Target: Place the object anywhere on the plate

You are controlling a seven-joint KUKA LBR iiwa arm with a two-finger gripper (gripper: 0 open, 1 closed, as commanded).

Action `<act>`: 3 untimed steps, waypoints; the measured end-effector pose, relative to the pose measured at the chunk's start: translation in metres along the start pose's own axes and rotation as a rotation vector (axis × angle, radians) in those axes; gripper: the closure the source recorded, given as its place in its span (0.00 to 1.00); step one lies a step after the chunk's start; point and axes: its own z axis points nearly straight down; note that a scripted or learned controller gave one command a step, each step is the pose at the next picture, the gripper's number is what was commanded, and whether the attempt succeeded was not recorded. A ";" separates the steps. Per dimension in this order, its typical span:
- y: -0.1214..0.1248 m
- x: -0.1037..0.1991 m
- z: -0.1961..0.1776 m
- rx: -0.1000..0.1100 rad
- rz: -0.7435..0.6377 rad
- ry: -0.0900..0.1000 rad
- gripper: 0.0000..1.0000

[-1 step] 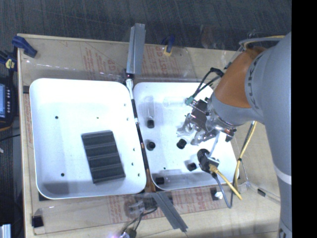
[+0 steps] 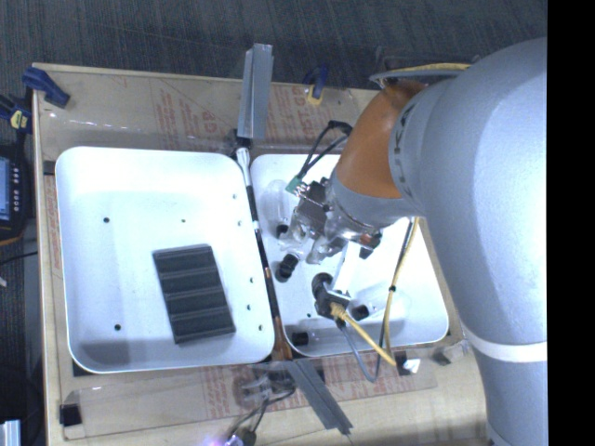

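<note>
My grey arm (image 2: 483,203) enters from the right of the camera view and bulks large across that side. My orange band (image 2: 372,151) sits just above the wrist, angled down and to the left. Below it my two-finger gripper (image 2: 299,238) points down and left, hung with black cables and a yellow hose. Finger state: unreadable from this angle, tips lost in clutter.

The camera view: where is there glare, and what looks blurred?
In the camera view, the left bin is overexposed to flat white; a soft shadow lies along its near wall; the arm looms large and slightly soft; the dark ridged plate stays sharp.
</note>
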 end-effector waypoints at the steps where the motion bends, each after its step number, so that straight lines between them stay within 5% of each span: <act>1: -0.021 0.095 -0.001 -0.004 -0.136 0.001 1.00; 2: 0.026 0.174 -0.001 -0.003 0.209 0.000 1.00; 3: -0.008 0.195 0.099 -0.004 0.724 0.001 1.00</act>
